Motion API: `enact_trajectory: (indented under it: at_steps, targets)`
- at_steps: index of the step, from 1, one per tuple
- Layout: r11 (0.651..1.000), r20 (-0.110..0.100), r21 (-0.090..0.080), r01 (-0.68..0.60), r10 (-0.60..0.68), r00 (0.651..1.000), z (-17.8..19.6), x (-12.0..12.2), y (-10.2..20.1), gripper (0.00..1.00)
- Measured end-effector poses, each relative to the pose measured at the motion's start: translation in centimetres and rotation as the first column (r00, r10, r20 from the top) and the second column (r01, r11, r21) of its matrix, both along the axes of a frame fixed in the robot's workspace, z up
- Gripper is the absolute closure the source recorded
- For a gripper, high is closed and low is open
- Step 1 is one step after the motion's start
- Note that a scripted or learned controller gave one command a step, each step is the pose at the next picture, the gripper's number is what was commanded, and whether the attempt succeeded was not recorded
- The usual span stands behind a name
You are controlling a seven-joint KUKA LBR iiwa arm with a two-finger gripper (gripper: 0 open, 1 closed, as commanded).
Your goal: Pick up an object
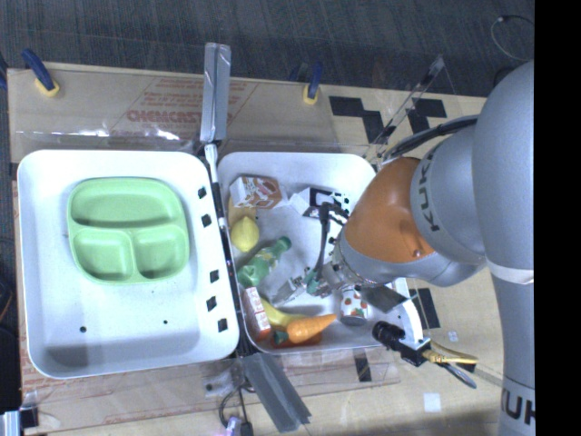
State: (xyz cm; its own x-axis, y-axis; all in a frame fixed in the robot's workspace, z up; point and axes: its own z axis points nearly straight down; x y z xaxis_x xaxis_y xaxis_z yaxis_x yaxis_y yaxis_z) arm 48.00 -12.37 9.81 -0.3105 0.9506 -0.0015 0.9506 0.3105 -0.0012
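Arm (427, 216) is down in the right bin (300, 166), over its right half. Pincer (313, 280) sits low amid the clutter near bin centre; can't tell if it's wide, narrow or holding anything, since the wrist and dark fittings block it.

Candidates are all in the right bin, packed along its left and bottom: lemon (245, 234), green bottle (263, 262) just below it, banana (277, 314), carrot (309, 328), small cup (352, 307), snack packet (256, 192) up top. Left bin (36, 243) has only the green tray (130, 228).

Risks, as I judge them:
- Items touch or overlap, so it may clip two at once, or shove one aside and close on nothing.
- Lemon and bottle are round, likely to roll or squirt out.
- Banana and carrot sit against the bottom wall; a finger could hit the rim.
- The wrist bulk may knock the cup over.
- A cable (322, 234) runs near the pincer and could snag.
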Motion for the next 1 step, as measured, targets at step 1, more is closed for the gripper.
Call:
enact_trajectory:
  at_steps: [1]
  targets:
    - [1.0, -0.005, 0.002, -0.005, 0.005, 1.0, 0.63, 0.09, 0.02, 1.0]
